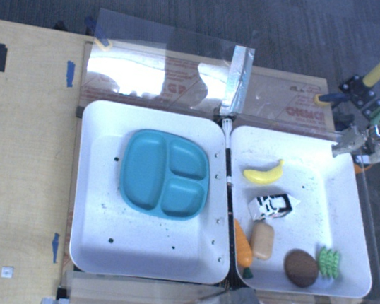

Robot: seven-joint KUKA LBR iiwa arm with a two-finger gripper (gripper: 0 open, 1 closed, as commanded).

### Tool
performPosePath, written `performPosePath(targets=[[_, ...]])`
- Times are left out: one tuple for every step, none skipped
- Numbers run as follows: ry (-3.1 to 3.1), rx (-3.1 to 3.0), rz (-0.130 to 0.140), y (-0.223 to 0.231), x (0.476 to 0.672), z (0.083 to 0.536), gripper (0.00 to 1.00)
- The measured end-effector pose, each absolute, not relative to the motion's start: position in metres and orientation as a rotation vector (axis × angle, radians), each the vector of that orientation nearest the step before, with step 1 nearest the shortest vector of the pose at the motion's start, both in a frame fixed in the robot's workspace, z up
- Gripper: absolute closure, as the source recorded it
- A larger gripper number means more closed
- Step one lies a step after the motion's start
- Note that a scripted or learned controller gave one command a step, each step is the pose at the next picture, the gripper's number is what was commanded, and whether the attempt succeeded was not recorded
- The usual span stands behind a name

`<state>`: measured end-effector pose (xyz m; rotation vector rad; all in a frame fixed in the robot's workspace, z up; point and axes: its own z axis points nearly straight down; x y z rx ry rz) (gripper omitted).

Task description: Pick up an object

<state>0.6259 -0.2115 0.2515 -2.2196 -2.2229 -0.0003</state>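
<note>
Arm parked at the far right, nothing picked yet.
The gripper (370, 144) hangs over the right bin's (363, 211) far corner, finger state unreadable; the banana (264, 172) lies isolated, so descend centred there.

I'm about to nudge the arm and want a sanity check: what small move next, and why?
Probably swing the gripper inward and left over the right bin, toward the banana. The gripper sits at the bin's far right corner, over no object, and the banana lies apart from the other items, so it looks the easiest target.
</note>
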Motion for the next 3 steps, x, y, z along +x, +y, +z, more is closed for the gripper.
performPosePath(targets=[[-2.381, -2.033, 0.007, -0.165, 0.662, 0.102, 0.00], [-2.324, -2.119, -0.004, -0.120, 0.625, 0.087, 0.00], [-2.298, -2.147, -0.004, -0.104, 0.592, 0.088, 0.00]])
